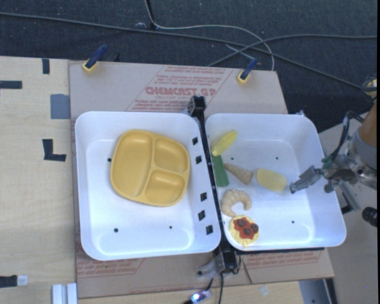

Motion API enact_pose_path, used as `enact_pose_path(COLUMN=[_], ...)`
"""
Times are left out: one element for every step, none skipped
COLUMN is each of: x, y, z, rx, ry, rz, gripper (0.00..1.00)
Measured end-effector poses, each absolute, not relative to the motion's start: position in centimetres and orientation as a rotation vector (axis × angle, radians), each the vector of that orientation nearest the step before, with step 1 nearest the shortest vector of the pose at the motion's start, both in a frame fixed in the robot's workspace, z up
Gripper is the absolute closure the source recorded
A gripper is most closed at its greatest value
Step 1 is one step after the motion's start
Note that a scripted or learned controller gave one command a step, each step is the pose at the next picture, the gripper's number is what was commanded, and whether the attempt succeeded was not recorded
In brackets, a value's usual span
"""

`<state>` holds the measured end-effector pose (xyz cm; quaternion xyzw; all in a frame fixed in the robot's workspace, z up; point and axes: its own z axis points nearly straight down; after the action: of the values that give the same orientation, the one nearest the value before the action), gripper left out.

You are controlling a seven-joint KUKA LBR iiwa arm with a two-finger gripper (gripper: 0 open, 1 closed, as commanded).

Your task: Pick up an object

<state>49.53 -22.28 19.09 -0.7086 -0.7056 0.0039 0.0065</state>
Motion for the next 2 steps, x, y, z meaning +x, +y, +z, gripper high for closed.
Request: enact_pose_path(x=[49.9,49.5], y=[-22.2,-21.7], z=[19.8,15.4], rx=[-2.22,-2.217], ry=[-2.221,-2.219], rz=[0.002,0.005], gripper=[0.0,0.0])
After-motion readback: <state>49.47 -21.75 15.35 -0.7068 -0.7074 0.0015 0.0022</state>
